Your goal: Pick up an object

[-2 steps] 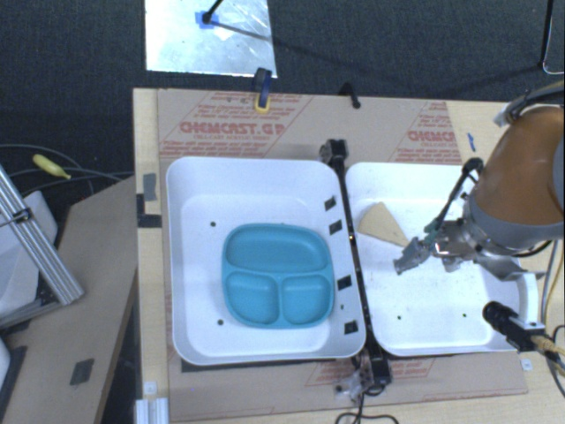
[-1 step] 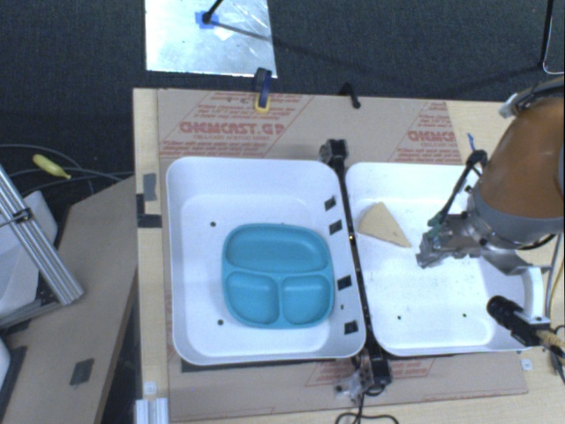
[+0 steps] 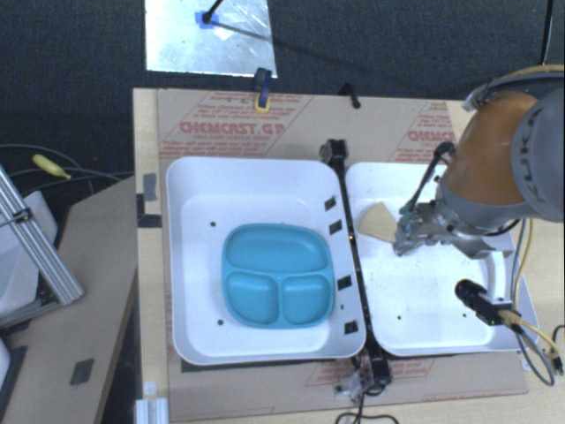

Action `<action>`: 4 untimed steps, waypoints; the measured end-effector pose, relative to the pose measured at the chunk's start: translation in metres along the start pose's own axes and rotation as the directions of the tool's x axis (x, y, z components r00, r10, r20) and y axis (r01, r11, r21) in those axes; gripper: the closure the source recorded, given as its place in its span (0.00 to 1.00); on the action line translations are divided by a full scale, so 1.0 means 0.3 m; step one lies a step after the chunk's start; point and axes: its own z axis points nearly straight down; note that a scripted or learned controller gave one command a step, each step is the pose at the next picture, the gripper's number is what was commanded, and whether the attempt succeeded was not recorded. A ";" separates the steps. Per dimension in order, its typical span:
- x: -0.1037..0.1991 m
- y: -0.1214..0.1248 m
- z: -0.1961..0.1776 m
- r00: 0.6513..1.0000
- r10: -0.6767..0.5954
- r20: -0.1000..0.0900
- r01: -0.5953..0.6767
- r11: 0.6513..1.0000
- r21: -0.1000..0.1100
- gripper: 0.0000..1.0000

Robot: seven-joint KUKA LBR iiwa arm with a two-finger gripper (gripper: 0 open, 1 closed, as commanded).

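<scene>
Hanging low in the right bin (image 3: 494,343), the tool (image 3: 408,237) sits just beside a tan wedge-shaped piece (image 3: 377,223) near the bin's left wall; whether its fingers are apart, I cannot tell.

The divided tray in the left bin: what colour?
Light blue tray, seen in the camera view.

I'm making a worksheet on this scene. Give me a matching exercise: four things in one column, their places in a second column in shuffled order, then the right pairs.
Things:
1. blue tray
2. tan piece
3. gripper
4. foil sheet

Places:
A. in the right bin
B. past the bench's far edge
C. in the left bin
D. over the right bin, by the tan piece

Pairs: 1-C, 2-A, 3-D, 4-B
</scene>
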 end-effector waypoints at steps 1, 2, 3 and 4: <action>0.363 0.028 -0.213 1.000 -0.011 -0.005 0.011 1.000 -0.006 1.00; 0.234 -0.118 -0.752 1.000 0.002 -0.003 -0.003 1.000 -0.020 1.00; 0.340 -0.142 -0.622 1.000 -0.002 -0.001 0.002 1.000 0.001 1.00; 0.543 -0.120 -0.643 1.000 -0.004 -0.003 0.004 1.000 -0.001 1.00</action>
